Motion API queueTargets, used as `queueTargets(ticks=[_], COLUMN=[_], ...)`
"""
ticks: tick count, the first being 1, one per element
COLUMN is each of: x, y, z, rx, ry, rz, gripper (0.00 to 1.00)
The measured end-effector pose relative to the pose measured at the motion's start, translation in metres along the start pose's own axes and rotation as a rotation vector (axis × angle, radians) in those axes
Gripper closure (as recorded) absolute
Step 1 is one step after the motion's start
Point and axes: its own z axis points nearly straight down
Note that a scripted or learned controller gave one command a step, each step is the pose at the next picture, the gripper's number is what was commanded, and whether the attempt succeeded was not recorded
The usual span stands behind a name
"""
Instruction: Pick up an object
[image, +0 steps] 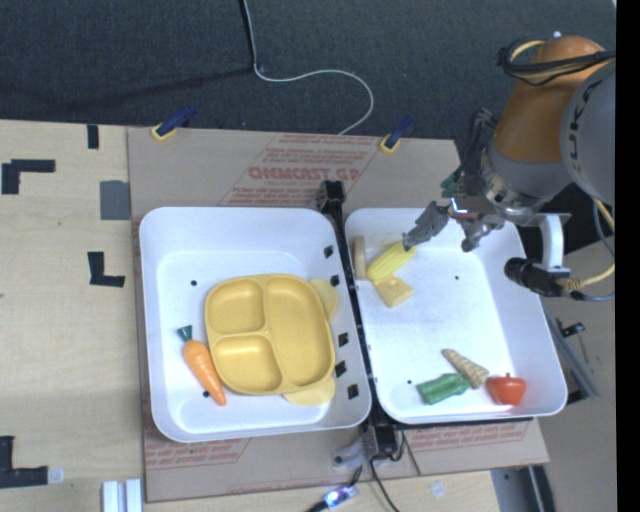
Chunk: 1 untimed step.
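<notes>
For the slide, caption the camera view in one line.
KUKA arm's gripper hovers over the right bin beside a yellow corn cob; carrot and yellow tray lie in the left bin.

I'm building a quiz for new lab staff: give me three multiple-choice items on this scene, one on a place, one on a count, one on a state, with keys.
1. Where does the carrot lie?
A. In the left bin, beside the yellow divided plate
B. In the right bin, beside the tomato
C. On the cardboard outside both bins

2. How many compartments does the yellow divided plate have?
A. One
B. Three
C. Six

3. How does the yellow divided plate sit?
A. Flat in the bin, compartments facing up
B. Flipped upside down
C. Standing on its edge against the wall

Key: 1 A, the carrot rests at the plate's left edge in the left bin. 2 B, two upper wells and one lower. 3 A, its wells face the camera.
</notes>
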Motion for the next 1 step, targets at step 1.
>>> queueTargets(ticks=[1], x=[0.0001], y=[0.0025], z=[-0.0080], rx=[-0.014], ry=[-0.002], rz=[-0.003], gripper=[0.00])
